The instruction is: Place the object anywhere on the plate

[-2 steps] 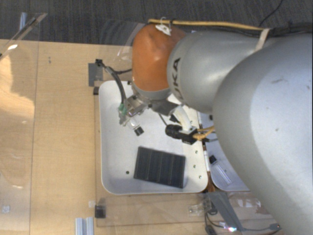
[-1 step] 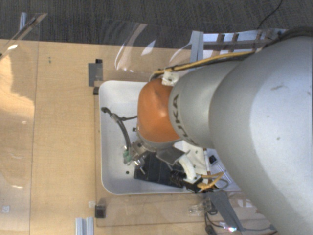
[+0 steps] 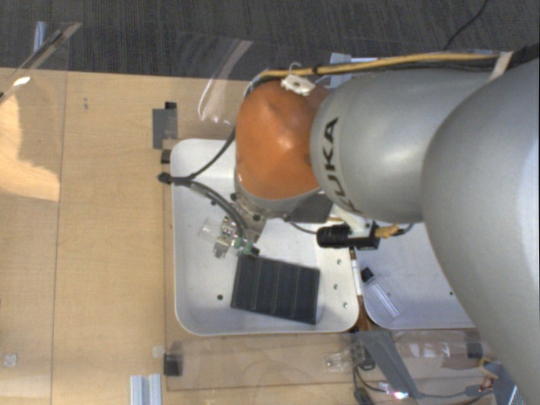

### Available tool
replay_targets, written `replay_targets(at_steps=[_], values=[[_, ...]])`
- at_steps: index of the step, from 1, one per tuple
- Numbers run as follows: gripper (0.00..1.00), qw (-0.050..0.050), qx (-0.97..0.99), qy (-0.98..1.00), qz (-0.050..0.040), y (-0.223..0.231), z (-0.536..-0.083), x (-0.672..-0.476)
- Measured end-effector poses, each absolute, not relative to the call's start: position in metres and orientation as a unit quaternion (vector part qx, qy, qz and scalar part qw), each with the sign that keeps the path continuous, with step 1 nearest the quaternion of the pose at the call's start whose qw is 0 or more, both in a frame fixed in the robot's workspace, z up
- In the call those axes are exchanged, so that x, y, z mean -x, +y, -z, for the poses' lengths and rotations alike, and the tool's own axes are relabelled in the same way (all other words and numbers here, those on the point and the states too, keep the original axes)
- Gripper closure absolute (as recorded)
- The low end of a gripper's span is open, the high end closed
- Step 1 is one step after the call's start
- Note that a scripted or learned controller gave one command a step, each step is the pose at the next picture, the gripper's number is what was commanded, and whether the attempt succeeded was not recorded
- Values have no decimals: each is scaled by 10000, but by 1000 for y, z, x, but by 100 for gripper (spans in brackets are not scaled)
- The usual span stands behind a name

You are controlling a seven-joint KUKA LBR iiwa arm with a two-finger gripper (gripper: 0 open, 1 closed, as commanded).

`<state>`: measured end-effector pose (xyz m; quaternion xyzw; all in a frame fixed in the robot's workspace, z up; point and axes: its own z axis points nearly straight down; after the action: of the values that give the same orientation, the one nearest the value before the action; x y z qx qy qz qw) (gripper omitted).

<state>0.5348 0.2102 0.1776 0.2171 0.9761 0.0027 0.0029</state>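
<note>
A dark grey ribbed plate (image 3: 276,289) lies flat in the front part of the left bin (image 3: 196,302). My gripper (image 3: 226,240) hangs over the same bin, just beyond the plate's far left corner and slightly left of it. The orange band and the grey arm cover most of the bin behind the gripper. A small pale, glassy shape (image 3: 208,229) sits at the gripper's left side; I cannot make out whether it is an object or part of the gripper.
The right bin (image 3: 422,315) is largely hidden under the arm; a small black piece (image 3: 366,274) and a pale clear piece (image 3: 380,297) lie near its left rim. The wooden bench (image 3: 84,251) stretches to the left of the bins.
</note>
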Motion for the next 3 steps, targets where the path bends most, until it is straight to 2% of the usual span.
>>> replay_targets(at_steps=[1, 2, 3], values=[[100, 32, -2324, 9726, -24, 218, -261, -651], [100, 9, -4420, 8970, -14, 236, -209, -608], [100, 13, -2713, 9625, -16, 187, -164, -575]])
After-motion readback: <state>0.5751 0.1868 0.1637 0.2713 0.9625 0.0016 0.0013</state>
